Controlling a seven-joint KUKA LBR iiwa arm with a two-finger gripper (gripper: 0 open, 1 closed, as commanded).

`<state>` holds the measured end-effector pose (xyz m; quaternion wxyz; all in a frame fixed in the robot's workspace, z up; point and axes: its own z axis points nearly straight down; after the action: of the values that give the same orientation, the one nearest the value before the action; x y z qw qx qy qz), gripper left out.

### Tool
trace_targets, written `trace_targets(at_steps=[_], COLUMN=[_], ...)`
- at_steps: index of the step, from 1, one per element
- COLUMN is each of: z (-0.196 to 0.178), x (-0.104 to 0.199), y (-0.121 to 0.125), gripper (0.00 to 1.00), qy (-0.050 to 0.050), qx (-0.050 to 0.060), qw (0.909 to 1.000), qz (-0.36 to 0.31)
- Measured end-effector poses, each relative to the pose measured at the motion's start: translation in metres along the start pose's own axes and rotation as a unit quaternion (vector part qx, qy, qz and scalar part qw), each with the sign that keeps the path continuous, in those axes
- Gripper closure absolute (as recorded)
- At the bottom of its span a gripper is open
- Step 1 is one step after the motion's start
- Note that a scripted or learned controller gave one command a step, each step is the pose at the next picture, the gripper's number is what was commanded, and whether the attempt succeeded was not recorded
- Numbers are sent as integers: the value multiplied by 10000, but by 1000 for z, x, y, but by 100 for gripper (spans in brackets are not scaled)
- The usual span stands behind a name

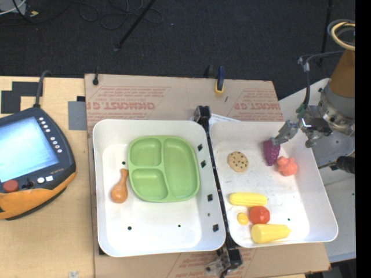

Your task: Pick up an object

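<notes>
Camera view: cardboard-covered bench point(151, 100), two shallow white bins. Right bin point(324, 213) holds purple plastic eggplant point(271, 152), pink toy point(286, 165), round cookie point(237, 161). Your gripper point(301, 133) hangs just above eggplant, fingers apart, holding nothing. Grasp and lift not yet done.

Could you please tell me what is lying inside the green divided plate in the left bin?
The green divided plate shows only bare green compartments. An orange drumstick toy lies outside it, against its left edge. Whatever sits beneath the plate is covered.
</notes>
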<state>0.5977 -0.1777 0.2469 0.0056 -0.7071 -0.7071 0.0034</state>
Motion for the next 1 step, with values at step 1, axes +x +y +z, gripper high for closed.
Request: trace_targets(at_steps=[1], z=[-5], x=[0], y=[2], gripper=[0], qy=[-10], qx=[-49], qw=[10000], qz=[-6])
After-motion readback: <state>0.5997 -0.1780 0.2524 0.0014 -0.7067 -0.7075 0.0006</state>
